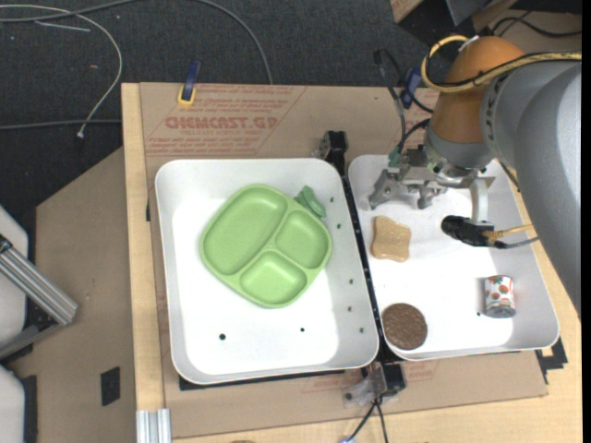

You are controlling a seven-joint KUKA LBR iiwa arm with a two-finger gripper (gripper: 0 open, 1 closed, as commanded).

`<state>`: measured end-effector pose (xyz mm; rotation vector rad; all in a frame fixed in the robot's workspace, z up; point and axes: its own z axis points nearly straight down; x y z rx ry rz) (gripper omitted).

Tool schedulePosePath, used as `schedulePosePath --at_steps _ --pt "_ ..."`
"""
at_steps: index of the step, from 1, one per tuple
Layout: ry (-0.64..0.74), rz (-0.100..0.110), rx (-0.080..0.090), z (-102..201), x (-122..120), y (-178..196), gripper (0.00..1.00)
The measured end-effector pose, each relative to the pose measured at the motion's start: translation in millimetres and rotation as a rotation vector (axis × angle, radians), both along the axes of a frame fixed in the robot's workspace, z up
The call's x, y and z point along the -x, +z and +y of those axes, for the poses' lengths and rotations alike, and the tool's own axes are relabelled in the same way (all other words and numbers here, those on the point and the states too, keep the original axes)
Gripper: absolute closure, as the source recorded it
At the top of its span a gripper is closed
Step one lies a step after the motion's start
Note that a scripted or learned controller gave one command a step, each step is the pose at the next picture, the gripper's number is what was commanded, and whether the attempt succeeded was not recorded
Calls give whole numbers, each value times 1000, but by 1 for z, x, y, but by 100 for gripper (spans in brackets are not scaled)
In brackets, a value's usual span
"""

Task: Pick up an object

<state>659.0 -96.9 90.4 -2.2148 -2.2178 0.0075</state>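
A robotics lab: two white bins on a cardboard-covered counter, loose cables across dark carpet, an aluminium rail.

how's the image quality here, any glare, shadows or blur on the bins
Camera view: light is even and soft, with faint shadows beside the green divided plate and the brown disc; the white bins look bright yet keep their edges; the bench items are sharp, while the near grey arm looks soft.
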Motion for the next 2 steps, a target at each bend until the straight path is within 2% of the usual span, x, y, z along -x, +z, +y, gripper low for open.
schedulePosePath --at_steps 1,2 --pt "0 -5 1 1 0 -6 0" --pt "0 -8 1 1 -1 7 100"
